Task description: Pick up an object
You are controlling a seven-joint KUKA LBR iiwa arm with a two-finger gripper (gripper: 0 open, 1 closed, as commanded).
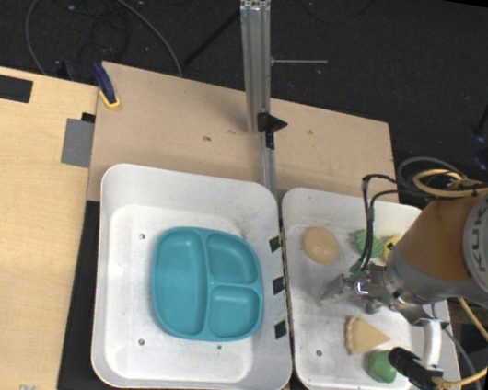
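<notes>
gripper (344, 289): low in the right bin (312, 341), can't tell from my feed whether the pincer is wide or narrow, and I see nothing in it.
likely target: my guess is the tan wedge (365, 336), lying just near-right of the gripper and touching the green piece (382, 366).
wedge pointing: long axis looks to run left-far to right-near, narrow tip toward the far left. Rough read, it's small.
other stuff: beige round lump (319, 245) on the far-left side, leafy green thing (370, 241) half behind the arm; teal divided plate (208, 283) in the left bin (130, 207).
what could go wrong: closing across the wedge's slope and squirting it out, or dragging the green piece along because they touch.
also: the wrist blocks my view, so a miss would be hard to spot.
</notes>
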